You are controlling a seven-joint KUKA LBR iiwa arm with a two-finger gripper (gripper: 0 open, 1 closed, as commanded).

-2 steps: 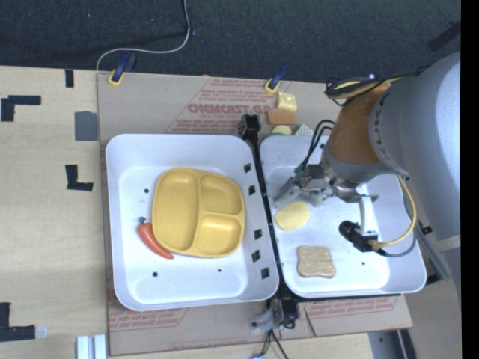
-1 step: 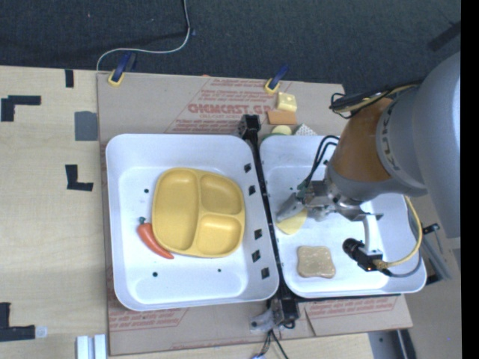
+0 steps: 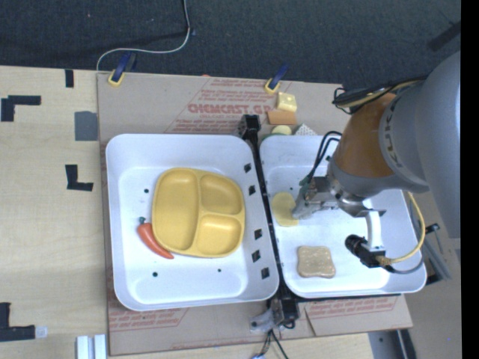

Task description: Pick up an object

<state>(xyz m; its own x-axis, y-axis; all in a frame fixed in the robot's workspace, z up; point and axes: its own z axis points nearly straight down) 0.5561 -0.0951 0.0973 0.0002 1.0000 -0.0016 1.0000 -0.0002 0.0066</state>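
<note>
Camera view, read from the lower edge upward: a tan slice of bread-like toy [image 3: 316,262] lies flat in the lower part of the right bin [image 3: 397,284], well apart from the bin's near rim and just left of the black cable fitting [image 3: 363,250] that hangs off the arm.

Above it, at the middle of the frame, the gripper [image 3: 304,205] is seen lowered into the right bin, close to the divider between the two bins. A pale yellow round piece [image 3: 284,208] lies immediately to the left of the gripper tip, touching it or very nearly so. Whether the piece is between the fingers cannot be told, and no grasp can be claimed. The piece is roughly round, so no long axis is offered. It is judged the likeliest target, being nearest.

Room is tight on the left, where the bin wall and divider clips stand just beside the piece. Open bin floor is left toward the lower right, around the bread-like slice.

In the left bin [image 3: 120,200], a yellow divided plate [image 3: 198,212] rests at the centre, with an orange carrot toy [image 3: 154,240] touching its lower-left edge. Both are well apart from the gripper.

Farthest up, small yellow and orange blocks [image 3: 283,109] sit beyond the bins' upper rim.
</note>
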